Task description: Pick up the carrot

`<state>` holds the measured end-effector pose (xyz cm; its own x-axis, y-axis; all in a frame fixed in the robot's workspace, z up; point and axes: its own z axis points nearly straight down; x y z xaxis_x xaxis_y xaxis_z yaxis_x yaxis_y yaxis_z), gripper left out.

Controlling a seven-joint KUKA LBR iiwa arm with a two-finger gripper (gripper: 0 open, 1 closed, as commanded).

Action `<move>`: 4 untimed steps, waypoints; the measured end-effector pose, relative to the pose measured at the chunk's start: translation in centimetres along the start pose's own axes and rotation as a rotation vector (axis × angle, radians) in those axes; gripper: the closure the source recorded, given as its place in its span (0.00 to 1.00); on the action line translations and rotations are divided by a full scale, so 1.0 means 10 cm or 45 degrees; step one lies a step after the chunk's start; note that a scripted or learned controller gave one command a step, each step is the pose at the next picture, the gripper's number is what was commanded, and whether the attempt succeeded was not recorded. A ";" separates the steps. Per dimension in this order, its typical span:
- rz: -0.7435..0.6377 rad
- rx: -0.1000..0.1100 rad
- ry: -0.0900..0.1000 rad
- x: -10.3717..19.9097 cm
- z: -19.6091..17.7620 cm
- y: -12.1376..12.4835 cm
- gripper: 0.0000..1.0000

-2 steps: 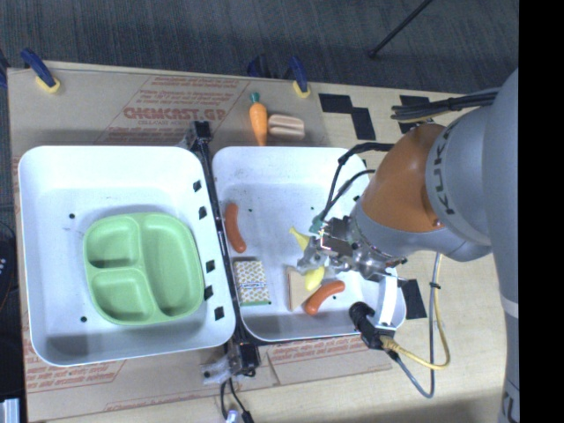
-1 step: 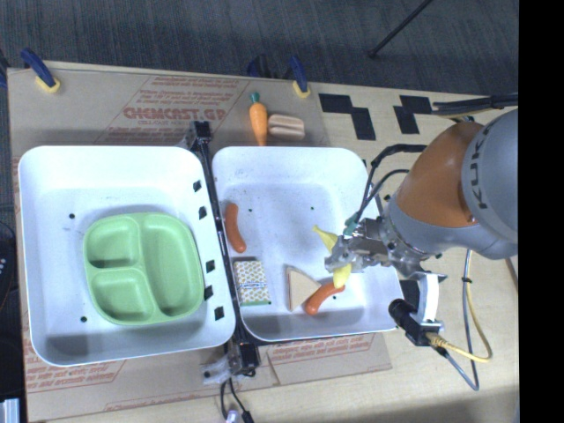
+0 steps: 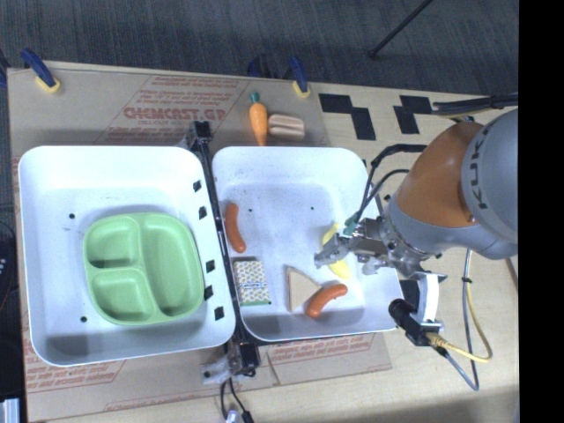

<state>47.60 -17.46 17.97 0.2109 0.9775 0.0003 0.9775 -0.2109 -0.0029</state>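
**Carrot Lies Outside the Bins as Arm Works at the Right Bin's Edge**

The carrot [image 3: 257,122], orange with a green top, is seen at the upper centre of the frame, lying on the brown cardboard bench surface [image 3: 159,104] just above the top rim of the right bin [image 3: 291,161] and just beside a small tan block [image 3: 286,127]. It is not inside either bin. The gripper [image 3: 333,256] is placed low over the right-hand side of the right bin, right of centre in the frame, close to a yellow item [image 3: 333,236] whose shape is partly hidden by the tool. Whether the gripper's grasp is wide or closed cannot be made out from this slanted view, and nothing can be confirmed as held by it.

The step in hand is judged to be the approach, with the pick not yet made, since the gripper is well apart from the carrot. A move toward the top of the frame, past the bin's upper rim, would be called for next, followed by a descent over the carrot with the tan block avoided.

Elsewhere in the right bin, two sausage-like pieces [image 3: 233,226] [image 3: 324,300], a pale wedge [image 3: 300,287] and a patterned packet [image 3: 252,282] are scattered. A green divided tray [image 3: 141,267] is set in the left bin [image 3: 53,174].
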 end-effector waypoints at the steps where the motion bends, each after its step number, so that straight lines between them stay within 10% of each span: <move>1: -0.159 0.000 0.000 0.50 -0.55 0.80 0.00; 2: -0.010 0.004 0.000 0.09 0.38 0.60 0.00; 3: 0.054 -0.003 0.000 0.28 -0.85 1.53 0.00; 4: 0.520 0.004 0.000 0.26 0.88 1.38 0.00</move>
<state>61.61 -17.83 9.09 0.5819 0.8133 -0.0014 0.8132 -0.5819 -0.0060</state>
